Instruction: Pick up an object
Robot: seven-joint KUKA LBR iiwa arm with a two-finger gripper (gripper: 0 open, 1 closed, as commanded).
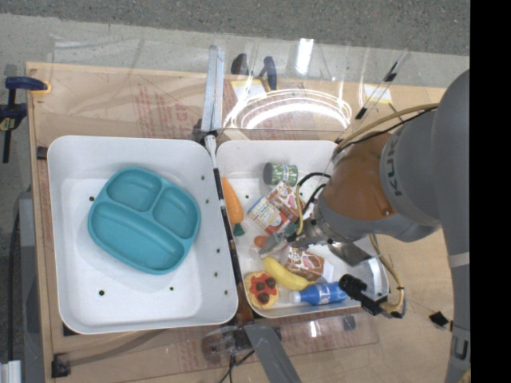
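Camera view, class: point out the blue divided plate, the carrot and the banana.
blue divided plate (144, 218): camera view, on the ridge between its compartments.
carrot (232, 201): camera view, middle of its orange body.
banana (285, 274): camera view, middle of its yellow curve.

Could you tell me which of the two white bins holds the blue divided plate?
The left bin holds the blue divided plate; the right bin holds the small items, such as the carrot and banana.

The arm (447, 166) is grey and rounded, with a wide orange band (359, 190) above the wrist. Dark letters are printed on the grey shell. Thin black cables (383, 130) loop beside it.
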